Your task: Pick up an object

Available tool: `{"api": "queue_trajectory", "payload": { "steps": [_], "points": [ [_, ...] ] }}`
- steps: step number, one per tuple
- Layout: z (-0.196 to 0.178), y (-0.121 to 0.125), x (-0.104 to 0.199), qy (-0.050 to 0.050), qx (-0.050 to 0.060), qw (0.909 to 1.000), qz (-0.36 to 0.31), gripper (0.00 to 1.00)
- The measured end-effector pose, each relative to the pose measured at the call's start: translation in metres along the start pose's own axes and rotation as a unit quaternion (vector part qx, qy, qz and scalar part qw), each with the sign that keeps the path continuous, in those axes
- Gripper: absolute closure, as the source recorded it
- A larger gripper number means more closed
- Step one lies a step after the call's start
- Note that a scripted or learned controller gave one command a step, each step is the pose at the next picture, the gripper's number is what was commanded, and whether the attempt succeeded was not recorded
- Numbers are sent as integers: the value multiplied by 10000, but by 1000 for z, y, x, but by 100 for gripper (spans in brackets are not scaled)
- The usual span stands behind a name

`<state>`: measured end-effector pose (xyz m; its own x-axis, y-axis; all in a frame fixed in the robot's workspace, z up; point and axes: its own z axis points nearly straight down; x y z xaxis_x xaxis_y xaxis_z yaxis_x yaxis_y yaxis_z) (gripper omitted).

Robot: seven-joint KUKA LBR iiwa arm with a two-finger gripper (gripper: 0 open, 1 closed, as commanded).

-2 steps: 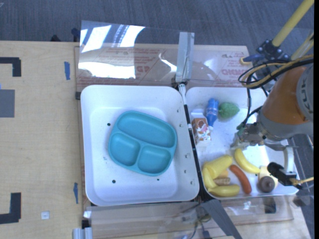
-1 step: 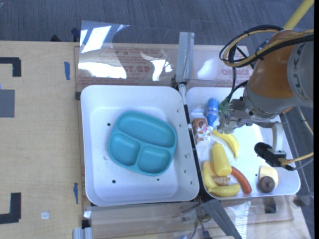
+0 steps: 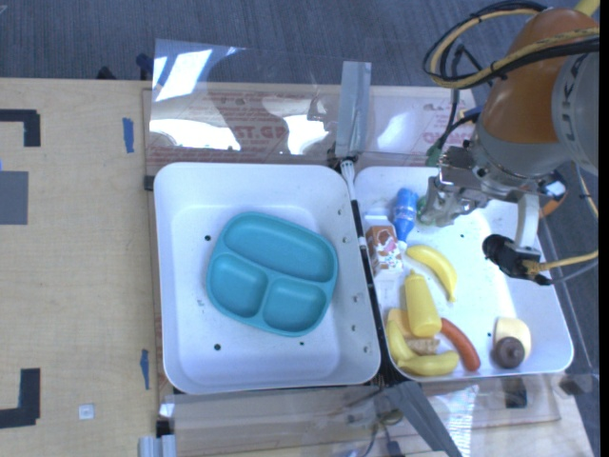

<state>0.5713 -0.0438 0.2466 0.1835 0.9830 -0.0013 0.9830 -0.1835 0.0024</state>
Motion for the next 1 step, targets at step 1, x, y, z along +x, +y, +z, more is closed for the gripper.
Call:
{"api": "queue_trajectory", "payload": {
  "steps": [1],
  "points": [
    [1,0,0,-3,13,10000,-2,0]
  ]
}}
